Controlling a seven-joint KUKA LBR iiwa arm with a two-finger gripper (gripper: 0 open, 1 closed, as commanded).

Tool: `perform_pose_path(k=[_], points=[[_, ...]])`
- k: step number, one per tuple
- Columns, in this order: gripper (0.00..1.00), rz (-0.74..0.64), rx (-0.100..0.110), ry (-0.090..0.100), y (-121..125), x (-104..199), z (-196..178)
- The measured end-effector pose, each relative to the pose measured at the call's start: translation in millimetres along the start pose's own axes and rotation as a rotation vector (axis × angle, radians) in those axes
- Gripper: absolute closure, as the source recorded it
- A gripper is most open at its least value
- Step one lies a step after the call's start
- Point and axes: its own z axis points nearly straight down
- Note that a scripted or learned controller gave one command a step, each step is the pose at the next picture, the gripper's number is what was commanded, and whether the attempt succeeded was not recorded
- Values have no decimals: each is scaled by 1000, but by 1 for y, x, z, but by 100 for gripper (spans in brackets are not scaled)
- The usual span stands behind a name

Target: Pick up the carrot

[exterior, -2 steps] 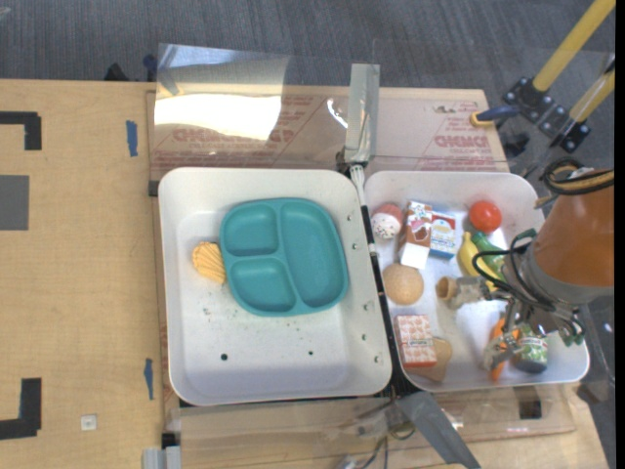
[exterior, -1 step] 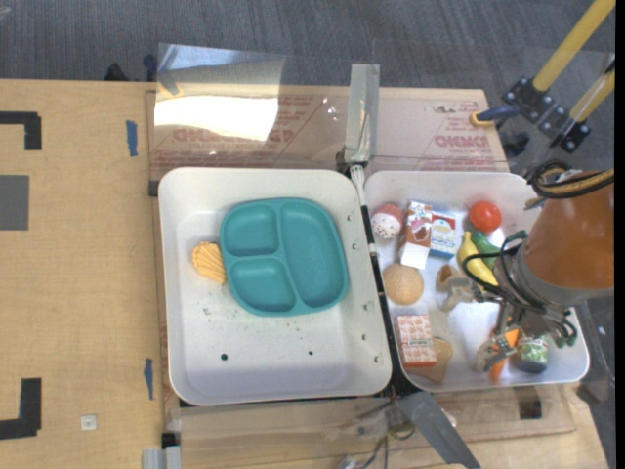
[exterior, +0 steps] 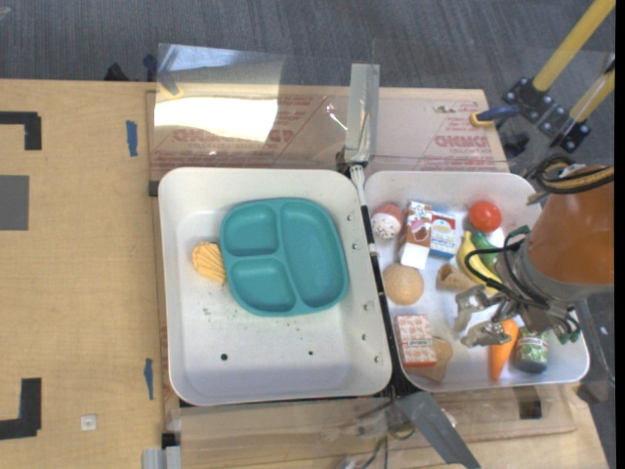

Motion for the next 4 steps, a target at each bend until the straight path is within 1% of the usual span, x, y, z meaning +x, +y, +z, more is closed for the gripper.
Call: perform_pose_path(k=[1, 2, 3, 4], points=[[100, -140, 6, -8, -18, -15, -147], [100, -139, 0, -6, -16, -15, -152], [100, -269, 3, -1, -78, -7, -247], [100, -300, -8, 7, -76, 9, -194]])
